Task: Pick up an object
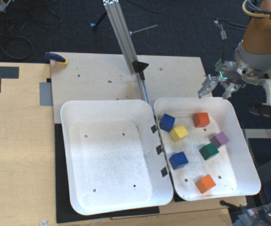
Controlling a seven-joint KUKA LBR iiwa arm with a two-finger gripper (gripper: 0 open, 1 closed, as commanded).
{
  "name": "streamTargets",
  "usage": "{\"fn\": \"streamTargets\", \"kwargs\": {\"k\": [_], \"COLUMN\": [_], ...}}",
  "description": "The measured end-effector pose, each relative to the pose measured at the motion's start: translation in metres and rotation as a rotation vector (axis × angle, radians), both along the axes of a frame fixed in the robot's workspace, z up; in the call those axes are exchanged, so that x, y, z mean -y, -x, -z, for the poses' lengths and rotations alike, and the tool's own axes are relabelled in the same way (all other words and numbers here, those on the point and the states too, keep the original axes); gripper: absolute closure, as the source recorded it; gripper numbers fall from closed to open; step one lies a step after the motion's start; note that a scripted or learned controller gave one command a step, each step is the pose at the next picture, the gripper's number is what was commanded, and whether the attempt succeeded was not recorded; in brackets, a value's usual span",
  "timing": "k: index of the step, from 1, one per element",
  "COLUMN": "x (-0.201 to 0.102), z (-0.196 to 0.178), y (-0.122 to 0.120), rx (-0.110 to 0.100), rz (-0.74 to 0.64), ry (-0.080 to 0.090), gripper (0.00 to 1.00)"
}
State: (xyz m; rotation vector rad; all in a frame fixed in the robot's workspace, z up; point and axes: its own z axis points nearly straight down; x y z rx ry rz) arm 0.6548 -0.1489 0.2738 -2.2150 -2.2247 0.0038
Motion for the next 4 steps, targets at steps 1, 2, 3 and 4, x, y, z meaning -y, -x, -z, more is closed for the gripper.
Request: {"fn": "streamTargets", "kwargs": {"k": [1, 2, 3, 4], "x": [0.001, 0.003, 0.001, 0.002], "z": [0.062, 0.106, 0.159, 0.146], "y": [-0.006, -0.005, -0.005, -0.005], "rx": [-0.005, -0.003, 0.013, 0.013], "rz": [0.002, 0.003, 0.002, 0.005], "ry": [-0.001, -0.001, 0.009, 0.006], "gripper": [0.00, 0.00, 0.00, 1.00]}}
